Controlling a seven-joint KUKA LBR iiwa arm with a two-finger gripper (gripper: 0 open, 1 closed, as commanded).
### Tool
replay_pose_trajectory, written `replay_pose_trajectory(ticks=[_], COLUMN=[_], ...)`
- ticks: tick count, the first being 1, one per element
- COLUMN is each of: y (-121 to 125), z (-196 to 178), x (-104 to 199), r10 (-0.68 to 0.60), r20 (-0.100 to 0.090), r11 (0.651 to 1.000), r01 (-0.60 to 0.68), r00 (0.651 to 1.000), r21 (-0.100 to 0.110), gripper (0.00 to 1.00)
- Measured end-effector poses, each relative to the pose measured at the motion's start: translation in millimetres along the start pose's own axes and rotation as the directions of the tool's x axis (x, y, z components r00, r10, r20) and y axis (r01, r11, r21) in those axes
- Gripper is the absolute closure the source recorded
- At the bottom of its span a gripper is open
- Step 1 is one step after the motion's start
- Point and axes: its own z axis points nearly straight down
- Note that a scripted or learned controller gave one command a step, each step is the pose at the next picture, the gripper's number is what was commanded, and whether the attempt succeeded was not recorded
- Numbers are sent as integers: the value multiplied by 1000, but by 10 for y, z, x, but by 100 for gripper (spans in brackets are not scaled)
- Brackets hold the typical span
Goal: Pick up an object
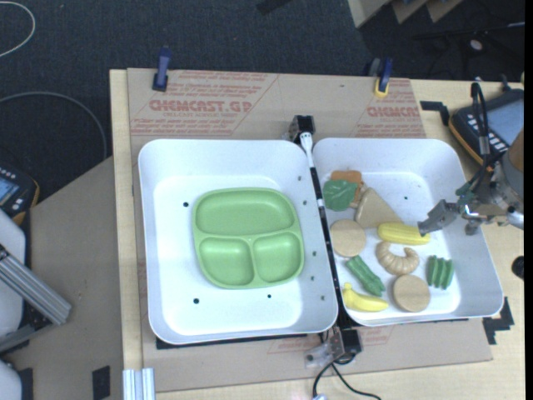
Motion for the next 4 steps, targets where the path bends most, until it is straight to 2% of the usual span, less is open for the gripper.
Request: replay_pose_trajectory(ticks=[1, 2, 3, 4], y=[-215, -192, -198, -175], z=[1305, 1145, 1254, 188], x=[516, 484, 855, 1508], r10=[-2, 1, -3, -9], r20=[-5, 1, -3, -1], r11=[1000, 1000, 1000, 1000], r01=[2, -1, 3, 9], r00=[1000, 1000, 1000, 1000], r21=[8, -3, 3, -11], gripper=[0, 100, 100, 100])
